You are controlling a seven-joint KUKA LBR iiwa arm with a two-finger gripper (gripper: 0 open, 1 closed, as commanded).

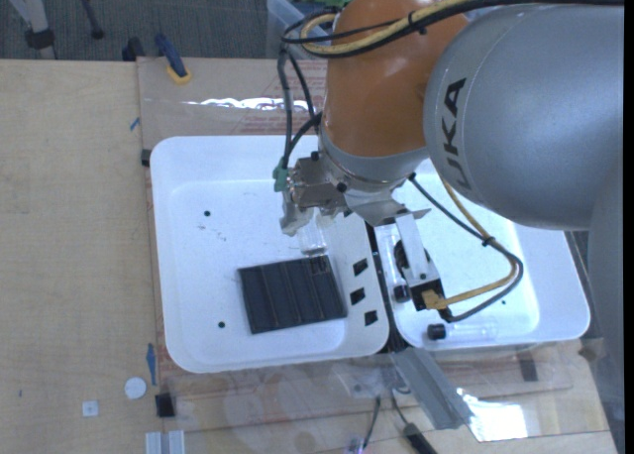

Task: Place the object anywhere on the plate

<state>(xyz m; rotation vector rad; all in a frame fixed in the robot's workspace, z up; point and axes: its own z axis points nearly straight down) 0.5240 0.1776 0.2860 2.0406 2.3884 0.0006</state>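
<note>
Camera view gives me "UKA" in black letters on the grey arm [515, 115] at right of frame, the rest of the word cut off by the curve. My gripper [309, 234] hangs at frame centre over the left bin [178, 244], and I cannot tell whether its fingers are parted or closed. Just below it, I see the plate [292, 295], a dark ribbed rectangle lying flat in the bin's lower middle; the object itself I cannot pick out.

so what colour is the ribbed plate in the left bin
Black, or very dark grey, plate; clearest in the camera view.
</note>
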